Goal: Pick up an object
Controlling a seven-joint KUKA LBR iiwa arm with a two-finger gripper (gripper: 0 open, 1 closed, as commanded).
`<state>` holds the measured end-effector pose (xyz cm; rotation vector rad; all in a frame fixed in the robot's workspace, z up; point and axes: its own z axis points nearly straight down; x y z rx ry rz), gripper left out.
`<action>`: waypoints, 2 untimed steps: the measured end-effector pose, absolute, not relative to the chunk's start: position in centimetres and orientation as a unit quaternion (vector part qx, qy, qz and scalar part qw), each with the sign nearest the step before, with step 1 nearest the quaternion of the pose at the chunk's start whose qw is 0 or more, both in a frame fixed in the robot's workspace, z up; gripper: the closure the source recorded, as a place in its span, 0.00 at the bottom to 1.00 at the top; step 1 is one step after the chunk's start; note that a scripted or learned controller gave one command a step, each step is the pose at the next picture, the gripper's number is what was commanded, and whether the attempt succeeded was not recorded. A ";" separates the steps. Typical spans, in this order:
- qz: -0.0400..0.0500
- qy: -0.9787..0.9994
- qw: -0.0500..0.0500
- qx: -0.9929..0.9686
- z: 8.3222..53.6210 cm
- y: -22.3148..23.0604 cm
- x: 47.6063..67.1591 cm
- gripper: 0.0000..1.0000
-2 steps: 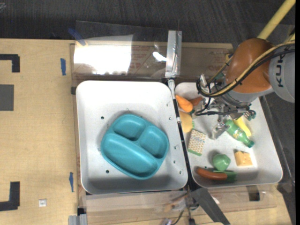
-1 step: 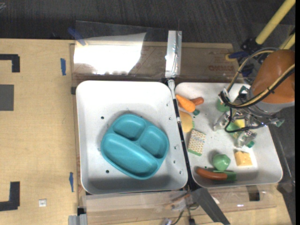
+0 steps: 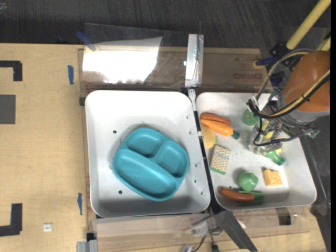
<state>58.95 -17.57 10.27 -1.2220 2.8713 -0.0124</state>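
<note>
Bins: two shallow white bins side by side; the left bin (image 3: 100, 114) lies well to the gripper's left, and the right bin (image 3: 304, 177) is the one the gripper hangs over, in its upper right part.
Arm: grey arm with an orange band (image 3: 310, 83) comes in from the right, cables looping around the wrist.
Gripper: the gripper (image 3: 265, 143) sits low over the right bin's floor; cables and the wrist cover it, so I cannot tell whether it is spread or closed, or whether anything is caught in it.
Blue tray: a teal divided tray (image 3: 152, 161) fills the middle of the left bin, well apart from the gripper.
Carrot: an orange carrot-like toy (image 3: 216, 124) lies to the gripper's left, near the bin's dividing wall.
Waffle piece: a yellow gridded square (image 3: 220, 158) lies left of and below the gripper.
Sausage: a red-brown sausage toy (image 3: 239, 195) lies below the gripper, at the bin's lower edge.
Green ball: a round green toy (image 3: 248, 181) lies just above the sausage, below the gripper.
Cheese: a small yellow wedge (image 3: 272, 177) lies just below the gripper.
Green bit: a small green piece (image 3: 275, 155) lies right at the gripper, touching or nearly so; probably the chosen object.
Progress: approach looks done; no object is visibly lifted, so the grasp and the raise are left, as far as I can judge.
</note>
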 end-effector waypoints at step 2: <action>-0.002 0.920 0.006 -0.392 8.9 -17.3 57.6 0.00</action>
